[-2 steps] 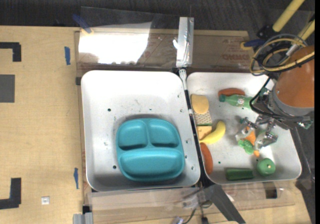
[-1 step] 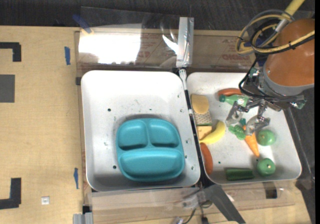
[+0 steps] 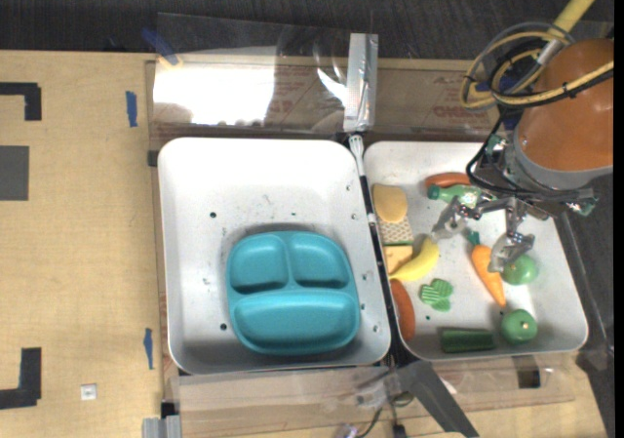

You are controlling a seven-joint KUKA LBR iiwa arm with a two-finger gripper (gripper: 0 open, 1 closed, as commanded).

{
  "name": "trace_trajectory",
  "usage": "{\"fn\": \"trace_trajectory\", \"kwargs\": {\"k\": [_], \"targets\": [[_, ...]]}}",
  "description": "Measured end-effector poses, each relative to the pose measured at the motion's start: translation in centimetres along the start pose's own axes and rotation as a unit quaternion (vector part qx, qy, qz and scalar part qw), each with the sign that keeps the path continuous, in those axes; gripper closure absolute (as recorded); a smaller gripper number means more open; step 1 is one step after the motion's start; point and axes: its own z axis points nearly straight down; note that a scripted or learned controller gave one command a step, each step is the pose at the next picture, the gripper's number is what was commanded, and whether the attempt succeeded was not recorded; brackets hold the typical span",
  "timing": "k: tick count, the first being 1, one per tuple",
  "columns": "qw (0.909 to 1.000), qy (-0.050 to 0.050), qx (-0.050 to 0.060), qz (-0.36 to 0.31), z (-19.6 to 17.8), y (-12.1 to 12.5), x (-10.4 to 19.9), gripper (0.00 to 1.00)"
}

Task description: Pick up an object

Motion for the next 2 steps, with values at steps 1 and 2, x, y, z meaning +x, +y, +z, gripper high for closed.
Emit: {"fn": "trace_trajectory", "kwargs": {"k": [1, 2], "targets": [[0.9991, 0.0, 0.002, -0.043, 10.6, -1.3, 5.2, 0.0], [0.9984, 0.0, 0.003, -0.056, 10.9, -7.9, 8.4, 0.0]]}}
